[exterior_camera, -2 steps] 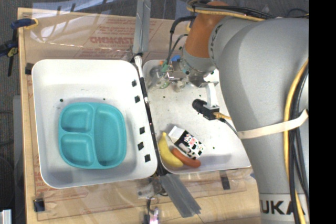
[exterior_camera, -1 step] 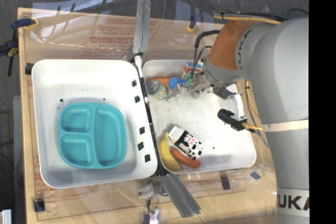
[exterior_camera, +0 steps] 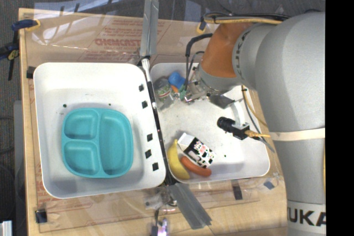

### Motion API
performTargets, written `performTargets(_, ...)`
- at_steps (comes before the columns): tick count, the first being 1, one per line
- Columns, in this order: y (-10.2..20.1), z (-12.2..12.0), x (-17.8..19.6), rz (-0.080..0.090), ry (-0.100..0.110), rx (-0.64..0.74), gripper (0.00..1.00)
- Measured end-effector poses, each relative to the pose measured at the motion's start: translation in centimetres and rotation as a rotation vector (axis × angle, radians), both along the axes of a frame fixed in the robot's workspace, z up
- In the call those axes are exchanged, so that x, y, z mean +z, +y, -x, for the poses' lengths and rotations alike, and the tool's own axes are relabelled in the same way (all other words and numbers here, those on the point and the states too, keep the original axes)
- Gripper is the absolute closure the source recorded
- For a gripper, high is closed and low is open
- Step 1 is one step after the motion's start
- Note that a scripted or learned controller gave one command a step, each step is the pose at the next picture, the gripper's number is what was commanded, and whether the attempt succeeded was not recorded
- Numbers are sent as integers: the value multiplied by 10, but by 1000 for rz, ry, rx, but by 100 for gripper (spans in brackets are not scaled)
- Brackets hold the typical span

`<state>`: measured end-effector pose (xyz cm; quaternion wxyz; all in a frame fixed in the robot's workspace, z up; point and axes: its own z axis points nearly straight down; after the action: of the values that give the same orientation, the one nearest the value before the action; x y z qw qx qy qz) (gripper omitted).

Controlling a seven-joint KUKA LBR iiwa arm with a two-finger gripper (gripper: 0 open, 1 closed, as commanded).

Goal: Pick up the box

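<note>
White-and-black box (exterior_camera: 198, 151) sits untouched near the right bin's (exterior_camera: 251, 166) front rim while we hover the gripper (exterior_camera: 191, 91) far back, its fingers' state impossible to tell.

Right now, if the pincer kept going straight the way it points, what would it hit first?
Probably the small clutter at the right bin's far left corner: a greenish item and a blue item just ahead of the pincer. Depth is unclear.
</note>
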<state>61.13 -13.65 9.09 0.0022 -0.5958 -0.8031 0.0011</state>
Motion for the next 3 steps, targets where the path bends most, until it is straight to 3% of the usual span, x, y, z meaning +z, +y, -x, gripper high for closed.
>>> performTargets(1,0,0,10,0,2,4,100)
performTargets(2,0,0,10,0,2,4,0)
performTargets(3,20,20,6,20,-19,-115,0)
